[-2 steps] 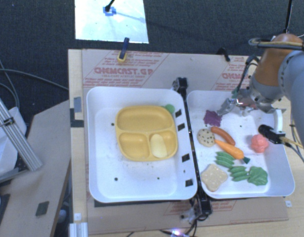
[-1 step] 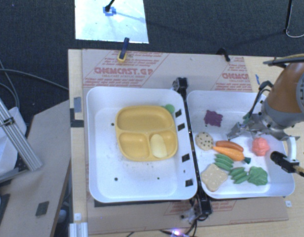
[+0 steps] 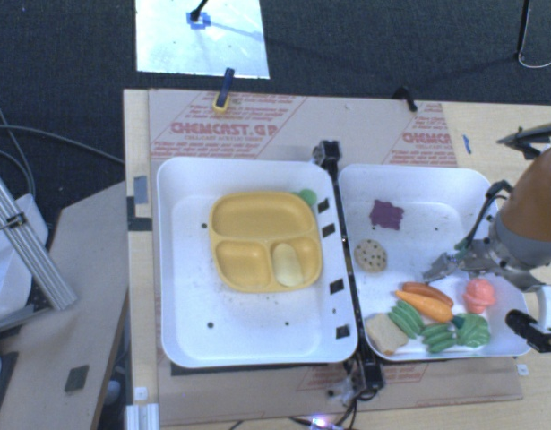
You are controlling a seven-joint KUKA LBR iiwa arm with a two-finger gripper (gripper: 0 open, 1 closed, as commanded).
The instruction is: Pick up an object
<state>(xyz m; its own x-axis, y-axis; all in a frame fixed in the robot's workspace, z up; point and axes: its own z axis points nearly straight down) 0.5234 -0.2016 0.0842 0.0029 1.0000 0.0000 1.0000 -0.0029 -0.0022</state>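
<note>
My gripper [image 3: 447, 265] hangs low over the right bin [image 3: 417, 193], near its right side, on the grey arm with the orange band [image 3: 537, 206]. It sits just above and left of a pink toy [image 3: 478, 294] and above an orange carrot [image 3: 425, 305] with a red sausage [image 3: 426, 289] beside it. Green vegetables [image 3: 406, 319] and more greens [image 3: 470, 331] lie along the bin's front, next to a bread slice [image 3: 383, 333]. Left of the gripper lie a cookie [image 3: 372, 255] and a purple piece [image 3: 387, 214].
The left bin [image 3: 185, 330] holds a yellow divided tray [image 3: 262, 238] with a pale yellow piece [image 3: 288, 265] in its lower right compartment. A green item [image 3: 307, 196] peeks out behind the tray. Black clips [image 3: 337, 285] line the wall between the bins.
</note>
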